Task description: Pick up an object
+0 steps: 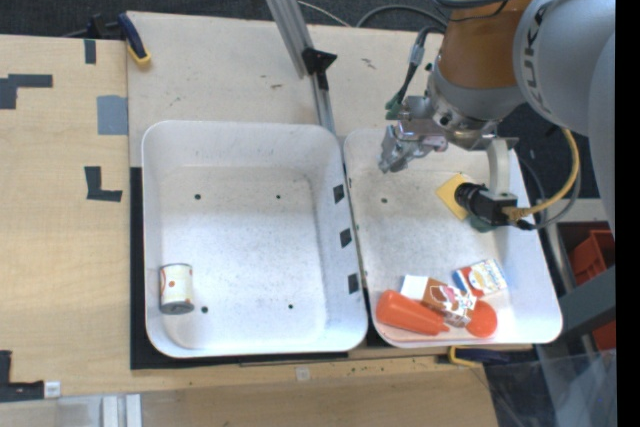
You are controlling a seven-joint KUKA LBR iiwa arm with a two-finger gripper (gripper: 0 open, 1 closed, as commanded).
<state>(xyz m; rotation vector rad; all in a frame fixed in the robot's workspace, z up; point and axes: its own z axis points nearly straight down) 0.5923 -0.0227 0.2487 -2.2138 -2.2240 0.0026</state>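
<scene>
Gripper (395,158) hovers over right bin (400,225), upper centre-right of frame; state of jaws cannot be told. Orange carrot (410,313) lies lower right.

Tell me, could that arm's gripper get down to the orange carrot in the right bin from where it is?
Probably yes. The gripper hangs over the right bin's far end; bare floor lies between it and the carrot, though packets crowd one side.
</scene>
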